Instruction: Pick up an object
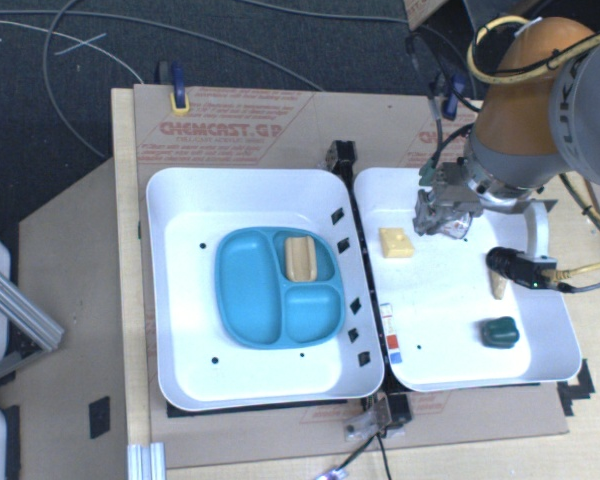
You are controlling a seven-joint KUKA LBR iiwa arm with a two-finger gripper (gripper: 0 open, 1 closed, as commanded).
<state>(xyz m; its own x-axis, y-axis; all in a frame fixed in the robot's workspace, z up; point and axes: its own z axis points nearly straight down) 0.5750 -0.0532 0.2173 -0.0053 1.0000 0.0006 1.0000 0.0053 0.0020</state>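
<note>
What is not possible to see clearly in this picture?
- Tool, camera view: its fingers are blurred against the wrist, so their state is unclear.
- Tan object: partly hidden behind the black part.
- Markings on the right bin: too small to read.

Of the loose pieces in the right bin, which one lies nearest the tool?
The pale yellow block, just left of the tool in the right bin. The dark green piece sits far lower, toward the bin's bottom right corner.
</note>
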